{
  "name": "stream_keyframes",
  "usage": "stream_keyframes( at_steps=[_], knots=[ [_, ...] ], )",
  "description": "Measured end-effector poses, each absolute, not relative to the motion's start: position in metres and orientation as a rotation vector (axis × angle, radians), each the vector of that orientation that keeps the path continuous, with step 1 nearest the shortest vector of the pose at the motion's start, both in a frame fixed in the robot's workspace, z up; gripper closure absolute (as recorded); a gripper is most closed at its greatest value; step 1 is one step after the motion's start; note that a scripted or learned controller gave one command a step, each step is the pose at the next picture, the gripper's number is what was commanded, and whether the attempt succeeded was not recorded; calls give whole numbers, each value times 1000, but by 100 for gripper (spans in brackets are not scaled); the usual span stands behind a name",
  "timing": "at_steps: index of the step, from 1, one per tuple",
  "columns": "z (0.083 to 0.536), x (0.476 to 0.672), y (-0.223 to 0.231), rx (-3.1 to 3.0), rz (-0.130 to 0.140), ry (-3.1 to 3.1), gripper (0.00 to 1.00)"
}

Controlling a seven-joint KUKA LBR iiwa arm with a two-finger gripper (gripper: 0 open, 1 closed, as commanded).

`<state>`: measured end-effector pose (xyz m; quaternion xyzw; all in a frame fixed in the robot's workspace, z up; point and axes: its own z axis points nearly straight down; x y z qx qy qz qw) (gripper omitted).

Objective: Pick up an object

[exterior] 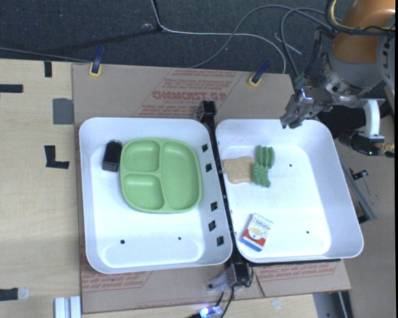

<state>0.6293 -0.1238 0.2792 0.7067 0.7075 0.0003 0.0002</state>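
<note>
The right bin [318, 138] holds a green leafy toy [263, 165], a tan bread-like piece [238, 169] touching its left side, and a small white, red and blue carton [256, 232] near the front. In the left bin [93, 197] lie a green divided plate [161, 175] and a small black block [111, 156] at the plate's left edge. My gripper [295, 113] hangs over the back rim of the right bin, above and to the right of the green toy, apart from every object. Nothing shows between its fingertips.
A black divider with clips [213, 177] runs between the two bins. Cables [252, 25] trail across the dark floor behind the bench. Yellow clamps [257, 77] hold the cardboard sheet at the back. The arm's orange band [368, 5] is at the top right.
</note>
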Motion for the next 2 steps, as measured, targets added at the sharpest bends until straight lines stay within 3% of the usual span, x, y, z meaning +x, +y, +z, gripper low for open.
stream_keyframes(
  at_steps=[1, 2],
  knots=[
    [271, 628, -64, 2216, -1, 2229, 100],
    [254, 615, -6, 2217, -3, 2230, 100]
  ],
)
